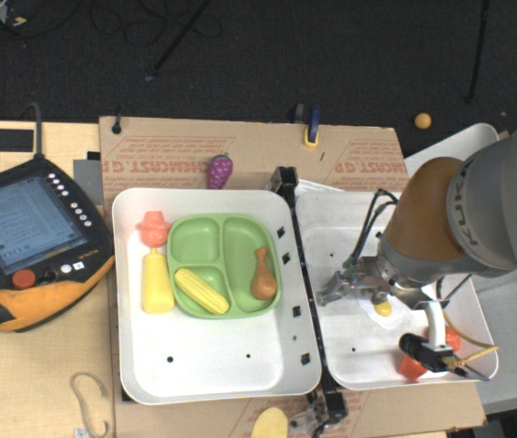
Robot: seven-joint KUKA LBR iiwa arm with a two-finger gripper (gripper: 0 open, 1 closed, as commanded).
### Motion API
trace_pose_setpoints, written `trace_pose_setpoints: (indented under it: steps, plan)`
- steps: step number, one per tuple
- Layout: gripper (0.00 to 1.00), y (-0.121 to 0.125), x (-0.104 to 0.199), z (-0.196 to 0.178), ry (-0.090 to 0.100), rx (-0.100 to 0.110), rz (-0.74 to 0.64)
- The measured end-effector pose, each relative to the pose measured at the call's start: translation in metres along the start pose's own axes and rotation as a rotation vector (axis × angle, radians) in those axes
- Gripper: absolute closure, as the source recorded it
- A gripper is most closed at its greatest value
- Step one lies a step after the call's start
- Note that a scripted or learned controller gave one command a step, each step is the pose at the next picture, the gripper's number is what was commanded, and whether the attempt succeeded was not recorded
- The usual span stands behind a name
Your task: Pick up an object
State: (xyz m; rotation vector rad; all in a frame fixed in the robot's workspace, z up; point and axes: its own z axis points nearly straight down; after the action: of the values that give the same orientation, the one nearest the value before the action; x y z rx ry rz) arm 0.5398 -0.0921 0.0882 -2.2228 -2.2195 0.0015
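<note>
The hand (338, 287) is low over the floor of the white bin (349, 235) on the arm's side, a shallow tray of smooth plastic. Its metal parts look dark and tangled here, so I cannot tell if it is wide or narrow. Just beside the hand, toward the arm, lies a small flat piece, white with a yellow middle, perhaps a toy egg (383, 309). Further back is a rounded orange-red thing (410, 366). Across the divider from the hand, the other bin (203, 363) carries a glossy green plate (199, 240) with three compartments. A ribbed yellow corn cob (201, 290) is in one, a brown drumstick (263, 276) in another. A smooth yellow bottle (156, 283) lies beyond the plate.
</note>
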Motion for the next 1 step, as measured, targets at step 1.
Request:
trace_pose_setpoints:
  steps: [1]
  plan:
    - [1.00, -0.0003, -0.0022, -0.0106, 0.001, 0.000, 0.009]
